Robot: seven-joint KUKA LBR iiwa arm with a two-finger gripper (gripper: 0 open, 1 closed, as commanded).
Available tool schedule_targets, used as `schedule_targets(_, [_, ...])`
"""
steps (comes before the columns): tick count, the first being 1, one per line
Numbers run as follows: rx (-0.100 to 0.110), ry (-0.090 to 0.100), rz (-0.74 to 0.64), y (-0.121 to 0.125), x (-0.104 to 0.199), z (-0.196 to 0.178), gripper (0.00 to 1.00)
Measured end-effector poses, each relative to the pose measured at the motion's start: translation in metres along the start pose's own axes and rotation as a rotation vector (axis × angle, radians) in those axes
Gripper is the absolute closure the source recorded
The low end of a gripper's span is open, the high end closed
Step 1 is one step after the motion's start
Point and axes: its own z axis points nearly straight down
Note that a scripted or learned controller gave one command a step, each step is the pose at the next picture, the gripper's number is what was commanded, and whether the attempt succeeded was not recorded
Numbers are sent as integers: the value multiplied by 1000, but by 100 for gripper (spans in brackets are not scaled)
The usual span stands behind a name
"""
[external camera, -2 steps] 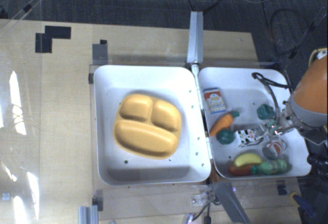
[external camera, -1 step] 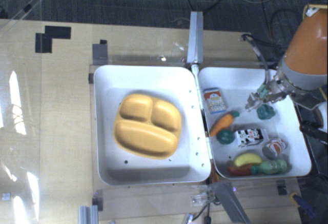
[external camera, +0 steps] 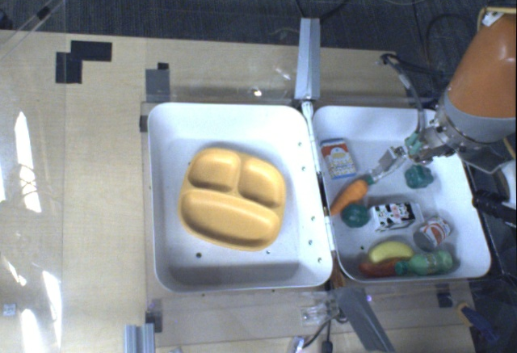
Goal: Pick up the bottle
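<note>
Whether the jaws of the gripper (external camera: pixel 397 156) are open or closed cannot be told as it hangs over the right bin (external camera: pixel 478 262) above a smooth orange carrot (external camera: pixel 349 195), while the green translucent bottle (external camera: pixel 429 263) lies on its side in the near right corner, beside a yellow banana (external camera: pixel 389 250).

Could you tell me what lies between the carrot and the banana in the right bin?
In the camera view, a teal round toy sits between the carrot and the banana, just below the carrot's tip.
</note>
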Motion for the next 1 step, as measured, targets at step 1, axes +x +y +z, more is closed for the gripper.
schedule_targets(1, [3, 0, 51, -51, -44, 39, 0])
